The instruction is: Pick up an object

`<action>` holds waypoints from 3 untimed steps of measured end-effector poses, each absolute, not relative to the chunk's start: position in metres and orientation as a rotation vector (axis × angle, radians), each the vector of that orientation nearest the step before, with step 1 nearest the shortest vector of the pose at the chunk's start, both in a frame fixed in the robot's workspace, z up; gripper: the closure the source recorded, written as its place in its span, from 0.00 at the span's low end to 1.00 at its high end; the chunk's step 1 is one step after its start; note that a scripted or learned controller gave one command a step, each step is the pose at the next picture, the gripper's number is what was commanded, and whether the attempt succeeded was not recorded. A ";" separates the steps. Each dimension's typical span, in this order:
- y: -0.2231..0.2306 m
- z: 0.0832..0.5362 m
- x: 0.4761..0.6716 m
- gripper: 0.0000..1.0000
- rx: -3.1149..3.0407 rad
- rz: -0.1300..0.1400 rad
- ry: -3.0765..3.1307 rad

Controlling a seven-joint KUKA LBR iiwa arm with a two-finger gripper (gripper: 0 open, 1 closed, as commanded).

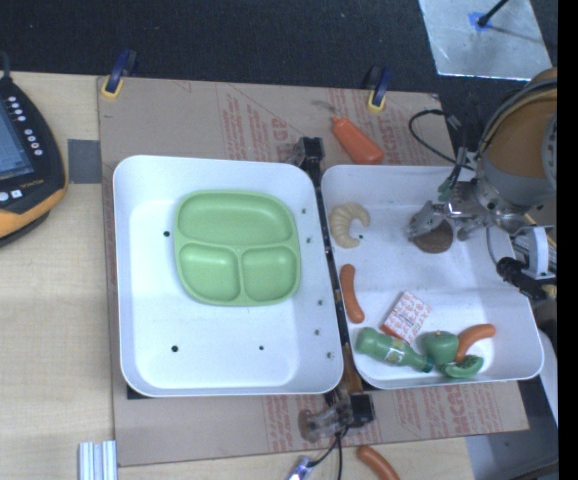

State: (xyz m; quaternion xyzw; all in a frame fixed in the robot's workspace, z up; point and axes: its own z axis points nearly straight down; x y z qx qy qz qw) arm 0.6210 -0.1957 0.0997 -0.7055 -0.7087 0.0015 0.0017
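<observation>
Hovering at a brown round object [432,238] in the right bin [389,186], the gripper [439,220] is seen; its state cannot be told, and nothing is lifted yet.

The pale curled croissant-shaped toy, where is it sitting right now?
The pale curled croissant-shaped toy lies in the right white bin, near its upper-left corner, above the orange sausage and left of the gripper.

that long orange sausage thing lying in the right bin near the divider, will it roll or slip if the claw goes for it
The orange sausage looks rounded and narrow, so it would probably roll sideways if nudged. Its surface seems smooth, so a pinch across it may slip. It lies flat on the bin floor, apart from the croissant, leaving some room either side.
</observation>
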 end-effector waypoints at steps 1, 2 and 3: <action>-0.212 0.183 0.602 0.00 -2.217 0.003 -2.225; -0.189 0.101 0.636 0.00 -2.213 0.005 -2.224; -0.212 0.171 0.631 0.00 -2.217 0.002 -2.225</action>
